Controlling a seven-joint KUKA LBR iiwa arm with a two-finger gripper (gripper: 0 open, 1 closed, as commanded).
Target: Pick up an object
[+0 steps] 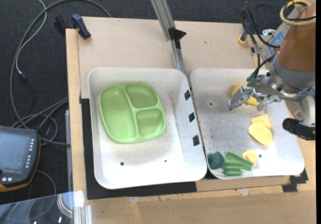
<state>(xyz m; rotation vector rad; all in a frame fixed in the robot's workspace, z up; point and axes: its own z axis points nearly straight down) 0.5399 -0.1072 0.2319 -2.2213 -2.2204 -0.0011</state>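
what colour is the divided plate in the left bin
Light green. The divided plate shows plainly in the camera view, lying in the left bin.

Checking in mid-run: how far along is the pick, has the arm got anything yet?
Done: the two-finger gripper has reached into the right white bin, low beside a small yellow piece. In hand: nothing visibly gripped. I cannot tell how the gripper is set. Left: the grasp and lift. The larger yellow pieces, the green leafy toy and, in the left white bin, the green divided plate all lie loose.

The arm (296, 42) reaches in from the right, wrist bent low.
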